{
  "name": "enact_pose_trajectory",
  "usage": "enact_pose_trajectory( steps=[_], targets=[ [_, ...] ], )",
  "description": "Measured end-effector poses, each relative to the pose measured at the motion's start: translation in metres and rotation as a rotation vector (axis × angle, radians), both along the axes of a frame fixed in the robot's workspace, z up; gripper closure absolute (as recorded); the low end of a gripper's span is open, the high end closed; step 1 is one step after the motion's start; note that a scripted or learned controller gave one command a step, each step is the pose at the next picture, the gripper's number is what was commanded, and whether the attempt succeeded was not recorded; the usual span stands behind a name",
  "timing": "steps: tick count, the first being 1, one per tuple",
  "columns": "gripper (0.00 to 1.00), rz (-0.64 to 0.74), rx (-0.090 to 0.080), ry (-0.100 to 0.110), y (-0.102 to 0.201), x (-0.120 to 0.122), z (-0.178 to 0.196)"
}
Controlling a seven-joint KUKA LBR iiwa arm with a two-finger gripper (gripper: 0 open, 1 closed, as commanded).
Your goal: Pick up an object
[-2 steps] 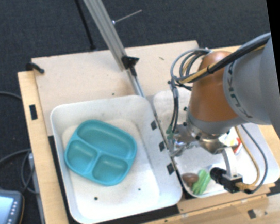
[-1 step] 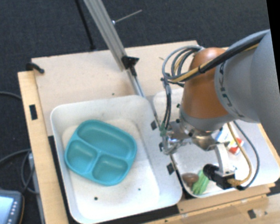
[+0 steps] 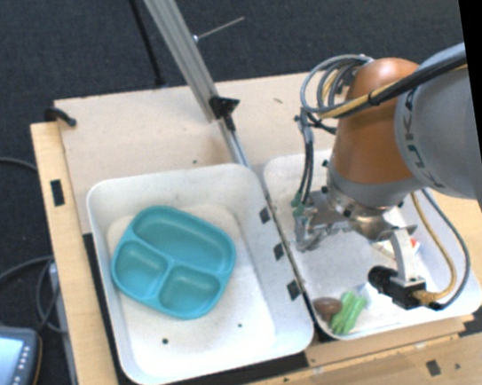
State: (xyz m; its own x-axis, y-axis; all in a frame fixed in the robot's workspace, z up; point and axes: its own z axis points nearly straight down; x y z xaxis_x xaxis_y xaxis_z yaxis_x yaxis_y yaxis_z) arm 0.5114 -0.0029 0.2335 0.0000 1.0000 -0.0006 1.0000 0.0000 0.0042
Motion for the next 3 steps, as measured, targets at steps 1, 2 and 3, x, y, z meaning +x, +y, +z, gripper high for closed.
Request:
enact_pose_trajectory(
  steps=[1,2,3],
  targets=[
    [1.00,0.003,-0.001,0.004,0.008,0.017,-0.016],
    [1.00,0.003,0.000,0.006,0.030,0.024,-0.034],
    [1.00,0.004,0.001,0.003,0.053,0.038,-0.033]
  ],
)
